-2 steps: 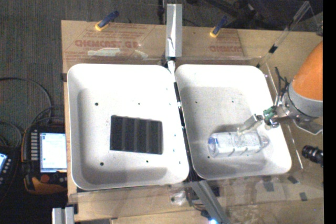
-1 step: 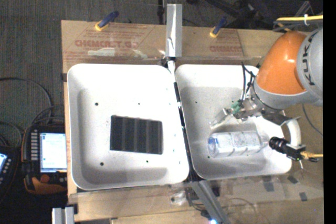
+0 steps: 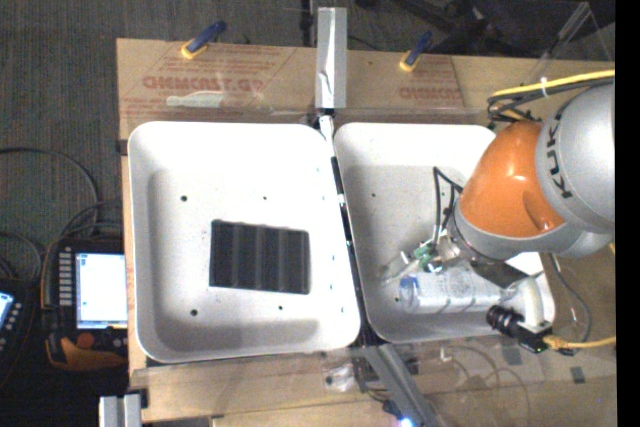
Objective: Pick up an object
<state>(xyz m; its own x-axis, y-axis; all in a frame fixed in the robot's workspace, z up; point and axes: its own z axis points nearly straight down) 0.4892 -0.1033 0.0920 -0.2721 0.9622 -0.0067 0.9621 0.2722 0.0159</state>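
So the arm (image 3: 530, 185) is down low in the right bin (image 3: 400, 155), with the gripper (image 3: 428, 267) around the 5 o'clock part of the bin floor. Honestly can't tell whether the gripper is spread or closed, since the wrist and a tangle of cable sit right over it. There's pale stuff with a bluish bit under the wrist, but I can't make out if that's an item or just part of the tool.

The one clear pickable thing is the dark ribbed slab (image 3: 260, 257). It's lying flat in the left bin (image 3: 150, 165), about the middle and a touch toward 6 o'clock. From the gripper that's off at 9 o'clock, well apart, with both bin walls in between.

What I'd worry about:
- If it closes where it is now, my guess is it grabs air and comes up with nothing.
- Going for the slab means lifting over the two rims first. Sweeping across low could clip them.
- The slab looks wide and flat, so a top-down pinch might just skid off or not span it.
- Loose cables near the wrist could snag.
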